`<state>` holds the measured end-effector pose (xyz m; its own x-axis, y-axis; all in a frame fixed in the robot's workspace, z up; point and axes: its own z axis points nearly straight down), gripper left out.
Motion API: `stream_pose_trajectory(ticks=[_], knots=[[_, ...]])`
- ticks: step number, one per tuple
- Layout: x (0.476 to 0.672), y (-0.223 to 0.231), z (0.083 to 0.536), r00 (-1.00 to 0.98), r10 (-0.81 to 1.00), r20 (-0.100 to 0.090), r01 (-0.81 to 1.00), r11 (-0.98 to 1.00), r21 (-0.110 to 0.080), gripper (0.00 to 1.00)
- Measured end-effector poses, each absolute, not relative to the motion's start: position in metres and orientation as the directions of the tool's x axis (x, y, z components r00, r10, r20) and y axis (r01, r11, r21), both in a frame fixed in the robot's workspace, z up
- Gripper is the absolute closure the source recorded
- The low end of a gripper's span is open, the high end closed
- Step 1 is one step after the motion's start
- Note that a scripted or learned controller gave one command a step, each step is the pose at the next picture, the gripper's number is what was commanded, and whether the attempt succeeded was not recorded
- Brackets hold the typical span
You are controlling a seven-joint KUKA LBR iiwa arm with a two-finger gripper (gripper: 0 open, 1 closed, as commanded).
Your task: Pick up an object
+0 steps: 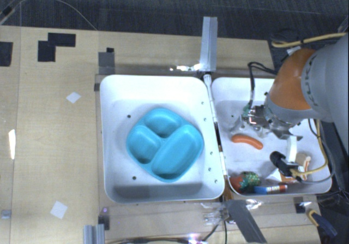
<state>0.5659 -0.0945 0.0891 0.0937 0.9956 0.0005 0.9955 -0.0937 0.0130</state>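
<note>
In the right bin (229, 101) an orange sausage-shaped piece (247, 141) lies near the middle. My gripper (252, 119) hangs just above and behind it, low over the bin floor, under the grey arm with its orange band (292, 87). Nothing can be seen held in it. At that bin's front edge lie a green and red toy (249, 179) and a red and blue marker (270, 188).
The left bin (117, 95) holds a blue divided plate (164, 143) in its middle. A metal post (209, 43) stands behind the wall between the bins. The arm covers the right bin's back right part.
</note>
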Motion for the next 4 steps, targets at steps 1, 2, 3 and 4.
stream_pose_trajectory(ticks=[1, 2, 3, 4], knots=[[0.535, -0.101, 0.090, 0.038, 0.999, -0.001, 0.999, -0.038, 0.015, 0.00], [0.538, -0.101, 0.102, 0.038, 0.999, -0.002, 0.999, -0.038, 0.022, 1.00], [0.538, -0.101, 0.102, 0.038, 0.999, -0.002, 0.999, -0.038, 0.022, 0.00], [0.493, -0.096, 0.090, -0.065, 0.998, -0.004, 0.998, 0.065, 0.019, 0.00]])
